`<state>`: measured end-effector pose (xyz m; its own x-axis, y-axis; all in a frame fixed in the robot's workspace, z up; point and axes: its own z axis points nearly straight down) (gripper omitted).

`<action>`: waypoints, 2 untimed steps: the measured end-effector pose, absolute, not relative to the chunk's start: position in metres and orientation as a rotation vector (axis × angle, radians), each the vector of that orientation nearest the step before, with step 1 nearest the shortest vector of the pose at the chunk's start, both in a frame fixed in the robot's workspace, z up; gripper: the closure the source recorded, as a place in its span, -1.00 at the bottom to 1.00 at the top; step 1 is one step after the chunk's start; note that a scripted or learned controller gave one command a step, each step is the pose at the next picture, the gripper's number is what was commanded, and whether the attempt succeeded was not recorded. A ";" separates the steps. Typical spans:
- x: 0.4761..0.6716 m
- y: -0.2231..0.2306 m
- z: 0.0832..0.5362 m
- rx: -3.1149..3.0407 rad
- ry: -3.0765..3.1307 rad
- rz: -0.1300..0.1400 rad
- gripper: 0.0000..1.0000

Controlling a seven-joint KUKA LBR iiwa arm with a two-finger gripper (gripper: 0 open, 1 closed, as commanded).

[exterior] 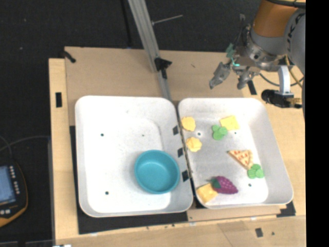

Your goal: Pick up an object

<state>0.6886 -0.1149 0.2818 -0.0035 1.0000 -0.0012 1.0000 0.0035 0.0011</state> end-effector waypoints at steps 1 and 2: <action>0.688 -0.115 0.282 2.216 2.224 -0.002 -1.00; 0.689 -0.108 0.230 2.217 2.223 -0.003 -1.00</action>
